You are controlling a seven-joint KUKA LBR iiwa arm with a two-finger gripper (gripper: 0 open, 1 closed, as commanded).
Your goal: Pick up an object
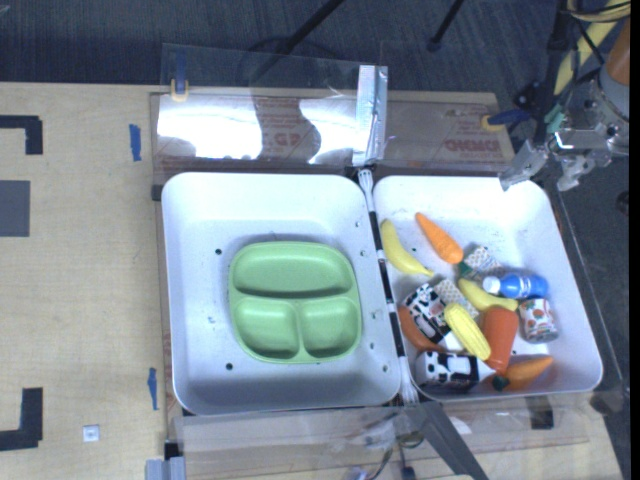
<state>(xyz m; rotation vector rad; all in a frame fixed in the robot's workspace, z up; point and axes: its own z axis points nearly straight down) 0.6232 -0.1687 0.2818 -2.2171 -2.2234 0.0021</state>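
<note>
At the near rim of the right bin [575,268], a black-and-white cow toy [448,368] is seen at six o'clock of the heap. Around it are piled a corn cob [466,330], carrots [438,237], a banana [400,252] and a blue-capped bottle [515,286]. A green divided plate [295,300] is held by the left bin [190,268]. The gripper [548,160] is raised at one o'clock over the right bin's far corner; whether its fingers are parted cannot be told. Nothing is seen held, so the pick is judged not yet begun.
</note>
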